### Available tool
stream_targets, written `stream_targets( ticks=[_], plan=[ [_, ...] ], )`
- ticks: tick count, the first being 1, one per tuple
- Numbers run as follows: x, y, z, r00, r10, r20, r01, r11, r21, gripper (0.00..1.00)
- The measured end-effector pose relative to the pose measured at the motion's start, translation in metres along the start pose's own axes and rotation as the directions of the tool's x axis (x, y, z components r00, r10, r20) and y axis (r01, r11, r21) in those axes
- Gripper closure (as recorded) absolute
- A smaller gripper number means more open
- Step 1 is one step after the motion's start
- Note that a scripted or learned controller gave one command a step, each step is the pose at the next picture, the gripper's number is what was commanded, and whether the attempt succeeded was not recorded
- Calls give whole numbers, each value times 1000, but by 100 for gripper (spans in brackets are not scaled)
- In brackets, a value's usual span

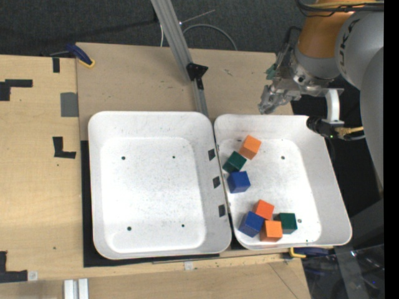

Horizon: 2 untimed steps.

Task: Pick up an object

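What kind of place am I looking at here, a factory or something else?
Most likely a robotics research lab, not a factory. A robot arm reaches over a wooden bench bearing two shallow white bins, one holding small coloured toy-like blocks. Tape marks on the bench suggest a test setup.

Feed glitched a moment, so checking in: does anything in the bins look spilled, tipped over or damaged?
Nothing stands out. All seven blocks lie inside the right bin: an orange block, green block and blue block near its left wall, four more clustered at the front. The end effector sits above the bin's far edge.
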<state>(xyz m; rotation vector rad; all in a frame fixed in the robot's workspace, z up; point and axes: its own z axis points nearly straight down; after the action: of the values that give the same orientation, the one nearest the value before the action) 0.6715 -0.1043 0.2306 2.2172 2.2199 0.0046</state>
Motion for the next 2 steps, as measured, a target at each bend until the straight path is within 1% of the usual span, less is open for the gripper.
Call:
stream_targets(
  ticks=[1,2],
  plan=[
    [0,0,1,1000,0,-1,0,1000,6,100],
    [52,-20,4,1000,-4,-2,4,1000,8,100]
  ],
)
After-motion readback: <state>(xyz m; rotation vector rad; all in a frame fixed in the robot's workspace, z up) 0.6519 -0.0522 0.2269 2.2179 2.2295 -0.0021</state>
